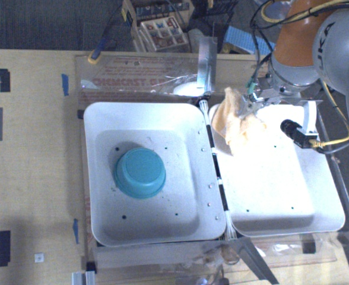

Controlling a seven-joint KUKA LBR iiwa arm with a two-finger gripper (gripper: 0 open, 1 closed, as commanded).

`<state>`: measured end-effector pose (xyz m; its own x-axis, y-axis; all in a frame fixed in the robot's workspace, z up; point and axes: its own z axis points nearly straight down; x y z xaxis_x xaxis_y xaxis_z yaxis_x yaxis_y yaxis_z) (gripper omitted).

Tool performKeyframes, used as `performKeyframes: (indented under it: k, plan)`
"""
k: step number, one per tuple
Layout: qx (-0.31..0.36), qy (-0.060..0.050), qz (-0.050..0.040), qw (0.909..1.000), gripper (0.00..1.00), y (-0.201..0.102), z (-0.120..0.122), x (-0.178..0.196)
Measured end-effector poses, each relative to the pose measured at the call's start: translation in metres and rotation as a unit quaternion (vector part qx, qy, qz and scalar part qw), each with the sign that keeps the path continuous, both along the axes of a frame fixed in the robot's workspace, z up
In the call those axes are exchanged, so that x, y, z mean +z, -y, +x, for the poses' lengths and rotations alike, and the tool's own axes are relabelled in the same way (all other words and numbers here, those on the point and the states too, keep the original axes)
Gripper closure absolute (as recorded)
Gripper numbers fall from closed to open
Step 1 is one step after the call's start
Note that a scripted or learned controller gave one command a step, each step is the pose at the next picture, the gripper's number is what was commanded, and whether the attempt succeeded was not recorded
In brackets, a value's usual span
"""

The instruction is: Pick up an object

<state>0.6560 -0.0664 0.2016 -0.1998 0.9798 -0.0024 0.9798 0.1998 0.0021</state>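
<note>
You are watching the gripper (250, 97) clenching a pale yellow cloth (235, 123), hanging at eleven o'clock over the right bin (281, 215); the lift is looking underway, not finished.

One camera is fixed above the surface (32, 159), looking down at a slant. It takes in both white bins (151, 114), fairly close, perhaps slightly tilted, the floor clutter showing beyond the end effector (254, 97).
</note>
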Motion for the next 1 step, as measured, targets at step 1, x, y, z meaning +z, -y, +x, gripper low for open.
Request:
performKeyframes:
  k: [1]
  plan:
    - [-0.061, 0.0, -0.0001, 0.9982, 1.0, 0.0114, -0.0254, 0.0659]
